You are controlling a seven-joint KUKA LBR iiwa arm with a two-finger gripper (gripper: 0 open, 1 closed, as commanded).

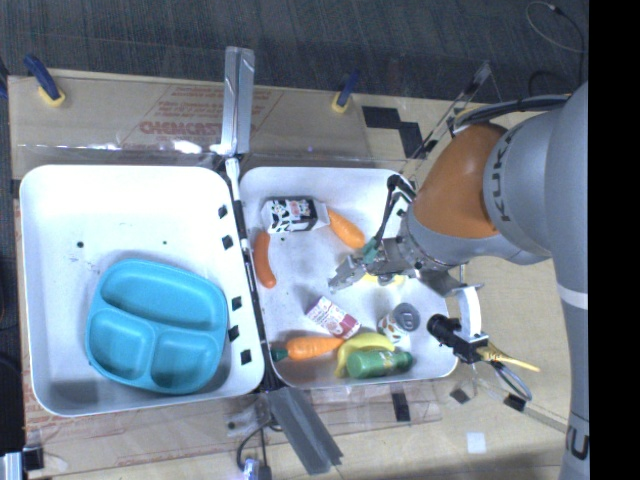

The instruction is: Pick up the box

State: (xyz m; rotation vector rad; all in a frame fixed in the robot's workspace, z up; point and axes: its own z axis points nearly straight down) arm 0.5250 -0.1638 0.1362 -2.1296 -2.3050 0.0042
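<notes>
You have not lifted the box [332, 318] yet: it lies flat in the right bin [300, 183] near the front, while your tool [350, 271] hovers just above it, fingers spread, holding nothing.

We see the grey arm [560, 198] reaching in from the right, its orange band [455, 183] just above the wrist. The wrist bends down and to the left, ending in the gripper [350, 271], which hangs low and points leftward. We cannot tell from this slant how its fingers stand. Cables run along the arm's upper side.
</notes>
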